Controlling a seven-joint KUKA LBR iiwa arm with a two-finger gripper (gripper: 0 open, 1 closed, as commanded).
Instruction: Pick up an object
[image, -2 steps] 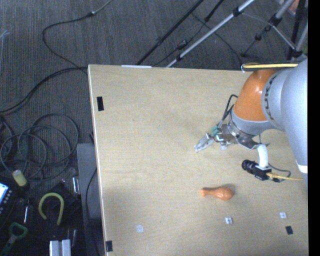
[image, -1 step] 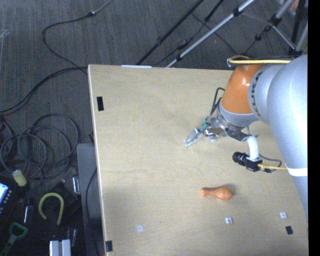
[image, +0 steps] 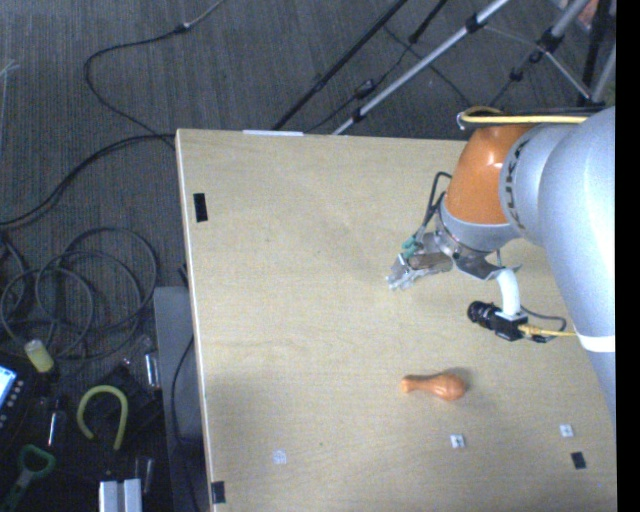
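Nearest the lens, bulking large at right: grey arm (image: 585, 220) with its orange band (image: 482, 185), reaching in over the tan bench (image: 300, 330) and cut off by the frame's edge, so no view of its base or upper links. Below the band, the gripper (image: 406, 273), angled down and leftward, hanging over bare bench near the middle. Too small and blurred to judge whether spread or closed; nothing discernible gripped in it. Probably poised there above the surface for a descent, though well apart from the only loose thing in reach.

Toward the near edge, lying flat on its side: a small orange object (image: 436, 385), bulbous at right and tapering to a neck at left, untouched and fully exposed, hence an easy target from above. Pick-up judged not yet begun.

Just beside the wrist, a small black fitting (image: 492, 316) with a yellow lead, likely part of the rig; exact nature unclear
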